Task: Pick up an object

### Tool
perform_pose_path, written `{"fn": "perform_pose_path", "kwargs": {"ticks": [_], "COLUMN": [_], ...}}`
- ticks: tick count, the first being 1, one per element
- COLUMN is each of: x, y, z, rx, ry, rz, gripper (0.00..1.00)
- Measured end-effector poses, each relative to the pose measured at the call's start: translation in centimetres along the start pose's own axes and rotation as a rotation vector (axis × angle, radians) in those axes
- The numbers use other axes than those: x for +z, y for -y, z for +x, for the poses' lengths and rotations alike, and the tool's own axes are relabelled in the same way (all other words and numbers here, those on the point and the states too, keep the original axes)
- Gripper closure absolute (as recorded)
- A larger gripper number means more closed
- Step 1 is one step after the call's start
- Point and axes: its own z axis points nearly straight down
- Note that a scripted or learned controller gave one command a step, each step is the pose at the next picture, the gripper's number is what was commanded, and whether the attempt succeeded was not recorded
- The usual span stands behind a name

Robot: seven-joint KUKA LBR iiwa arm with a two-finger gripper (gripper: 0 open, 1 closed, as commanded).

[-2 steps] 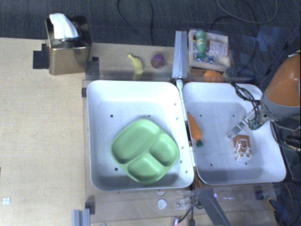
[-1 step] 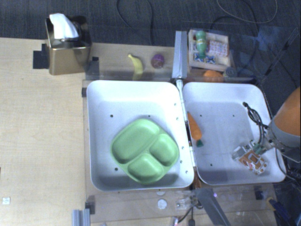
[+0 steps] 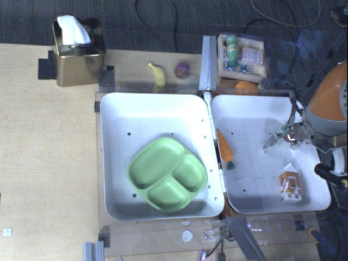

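Right bin (image 3: 255, 113): white, shallow. Contents, two items.
- Carrot (image 3: 225, 148): orange with a green stub, lying along the bin's left wall, about midway down.
- Small carton (image 3: 290, 186): orange and white, standing near the bin's front right corner.

Left bin (image 3: 114, 145): white, shallow. Contents, one item.
- Divided plate (image 3: 167, 173): green, three compartments, in the front half of the bin, toward its right wall.

Behind the bins, on the bench: banana (image 3: 157, 75), purple ball (image 3: 182, 70), boxed toy set (image 3: 241, 56), tissue box (image 3: 75, 50).

Gripper (image 3: 278, 138): over the right bin, near its right wall, above the bare floor between the carrot and the small carton, touching neither. Finger state: slightly apart by the look of the metal tips, with nothing between them.

Task status: not done. No object is lifted; all three bin items rest on the bin floors. Remaining, as judged: settle on a target (the small carton lies nearest), descend, close, lift.
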Motion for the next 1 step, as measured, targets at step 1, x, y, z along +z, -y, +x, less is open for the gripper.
{"fn": "perform_pose_path", "kwargs": {"ticks": [1], "x": [-3.57], "y": [4.76], "z": [9.65], "rx": [-0.033], "ry": [0.0], "rz": [0.001], "gripper": [0.0]}}
